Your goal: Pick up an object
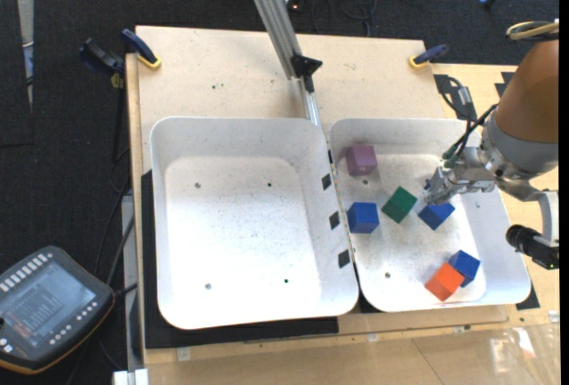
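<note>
The right bin (pixel 498 285) holds several small blocks. A purple cube (pixel 361 159) lies near its back left, a blue cube (pixel 363 217) by the left wall, and a green cube (pixel 400 204) in the middle. Another blue cube (pixel 436 214) sits right under my gripper (pixel 438 189), which reaches down from the right onto or just above it. At the front right, an orange cube (pixel 444 282) touches a third blue cube (pixel 465 266).
The left bin (pixel 169 143) stands beside the right one, sharing a middle wall with black tabs. A slanted metal pole (pixel 271 5) ends at the back between the bins. The arm's body (pixel 533 121) hangs over the right bin's far right side.
</note>
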